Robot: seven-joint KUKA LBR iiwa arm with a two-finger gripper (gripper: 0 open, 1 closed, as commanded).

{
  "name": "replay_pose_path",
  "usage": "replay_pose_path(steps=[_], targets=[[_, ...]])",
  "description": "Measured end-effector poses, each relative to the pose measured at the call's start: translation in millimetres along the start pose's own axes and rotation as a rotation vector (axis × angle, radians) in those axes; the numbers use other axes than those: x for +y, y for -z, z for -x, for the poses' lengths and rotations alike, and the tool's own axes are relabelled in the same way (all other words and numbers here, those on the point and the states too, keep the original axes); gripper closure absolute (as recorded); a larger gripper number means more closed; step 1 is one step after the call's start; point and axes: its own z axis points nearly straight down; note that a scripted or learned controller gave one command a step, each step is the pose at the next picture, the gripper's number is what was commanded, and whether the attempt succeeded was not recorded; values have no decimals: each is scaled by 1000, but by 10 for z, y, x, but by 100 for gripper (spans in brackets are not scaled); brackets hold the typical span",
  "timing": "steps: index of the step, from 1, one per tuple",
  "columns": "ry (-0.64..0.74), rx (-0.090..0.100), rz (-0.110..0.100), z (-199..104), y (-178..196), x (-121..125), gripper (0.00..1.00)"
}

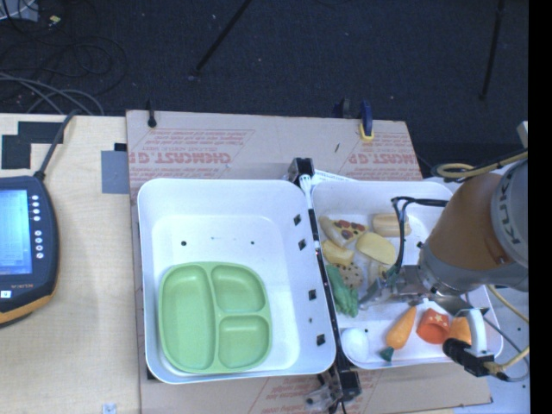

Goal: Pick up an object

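Note:
The right white bin (373, 193) holds several toy foods: a pizza slice (343, 228), a bread roll (388, 224), a yellow cheese wedge (376, 247), a brown speckled cookie (348, 272), a green leafy piece (345, 297), an orange carrot (400, 328), a red-orange piece (433, 324) and a white egg (354, 343). My gripper (374, 292) is low in this bin, just right of the green leafy piece and above the carrot. The arm's orange band (461, 222) hides the bin's right part. No object visibly sits in the gripper.
The left white bin (216, 188) carries a green three-part plate (216, 317). A teach pendant (21, 244) lies on the wooden bench at far left. Cables and a black connector (466, 358) hang by the right bin's front right corner.

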Motion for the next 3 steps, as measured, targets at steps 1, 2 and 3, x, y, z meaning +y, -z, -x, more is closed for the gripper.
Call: replay_pose_path(steps=[1,2,3], targets=[[4,-3,8,-89,59,991,0],[0,-1,0,-76,165,957,100],[4,2,3,-745,1100,190,100]])
